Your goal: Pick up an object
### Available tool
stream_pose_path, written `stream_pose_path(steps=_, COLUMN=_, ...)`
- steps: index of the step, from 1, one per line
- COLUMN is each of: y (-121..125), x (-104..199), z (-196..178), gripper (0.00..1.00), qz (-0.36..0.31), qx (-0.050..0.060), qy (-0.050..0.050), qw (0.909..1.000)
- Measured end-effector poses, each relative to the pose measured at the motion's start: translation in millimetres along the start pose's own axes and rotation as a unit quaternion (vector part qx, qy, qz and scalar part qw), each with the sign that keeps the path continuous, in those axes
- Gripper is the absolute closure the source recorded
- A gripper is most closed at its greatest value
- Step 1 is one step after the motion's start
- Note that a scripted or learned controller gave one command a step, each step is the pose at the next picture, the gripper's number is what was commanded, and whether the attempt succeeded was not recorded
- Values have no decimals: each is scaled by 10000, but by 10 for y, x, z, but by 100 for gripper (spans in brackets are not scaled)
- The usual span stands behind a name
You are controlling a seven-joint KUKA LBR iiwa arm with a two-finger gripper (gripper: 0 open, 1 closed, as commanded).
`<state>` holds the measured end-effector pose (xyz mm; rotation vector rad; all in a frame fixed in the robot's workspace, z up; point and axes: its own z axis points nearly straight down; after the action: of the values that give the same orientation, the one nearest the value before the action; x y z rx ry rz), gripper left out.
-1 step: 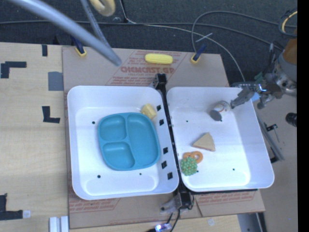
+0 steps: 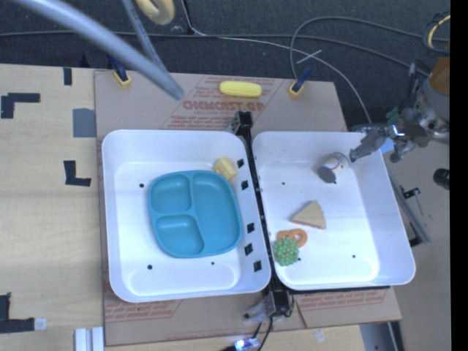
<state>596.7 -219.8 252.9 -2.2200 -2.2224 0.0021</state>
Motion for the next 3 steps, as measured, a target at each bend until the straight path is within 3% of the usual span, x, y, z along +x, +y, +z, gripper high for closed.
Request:
stream_pose_path(steps=2, y=58, x=105, z=1254, gripper=0, qz=-7, qx=25, qy=5, qw=10000)
stream_pose_path(steps=3, y=63, x=111, z=1698, gripper=0, qz=-8, qx=-8, qy=-13, qw=10000)
